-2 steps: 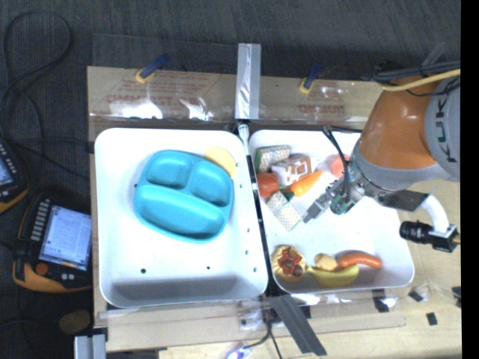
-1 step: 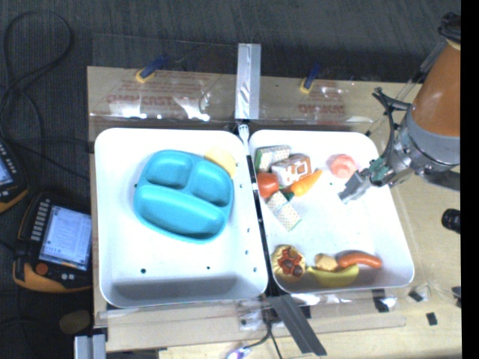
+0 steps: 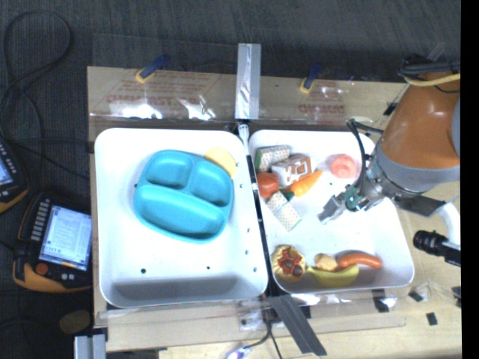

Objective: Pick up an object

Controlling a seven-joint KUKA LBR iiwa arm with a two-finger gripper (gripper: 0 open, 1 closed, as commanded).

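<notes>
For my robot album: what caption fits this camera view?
Gripper hovers in the right bin beside toy food; blue tray in left bin.

- The bench is viewed from one fixed camera above, angled down at a slant.
- Both white bins are framed fully, from moderate distance.

- No text can be read here.
- The clear plastic sheet behind the bins carries reddish print (too blurred to read).
- The handheld screen shows unreadable content.
</notes>
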